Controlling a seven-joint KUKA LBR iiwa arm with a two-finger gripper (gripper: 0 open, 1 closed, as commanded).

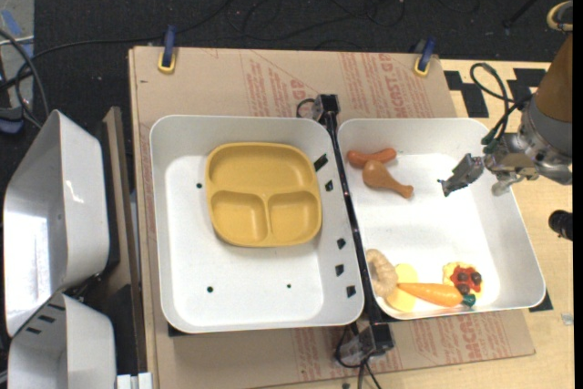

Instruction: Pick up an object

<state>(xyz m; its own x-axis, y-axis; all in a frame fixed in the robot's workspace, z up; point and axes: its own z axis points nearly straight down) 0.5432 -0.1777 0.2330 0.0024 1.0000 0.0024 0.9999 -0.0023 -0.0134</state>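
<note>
The right bin (492, 232) holds several toy foods. An orange sausage (372, 157) and a tan drumstick (388, 180) lie near its far left corner. Along the near edge are a beige lump (380, 272), an orange carrot (431, 293) and a yellow piece with red dots (463, 276). My gripper (480, 179) hovers over the right part of this bin, to the right of the drumstick. Its fingers stand open with nothing between them.
A yellow divided plate (264, 194) lies in the left bin (182, 287). A black divider with clips (344, 214) runs between the two bins. White containers (50, 214) stand off the bench at the left. Cables lie on the dark floor behind.
</note>
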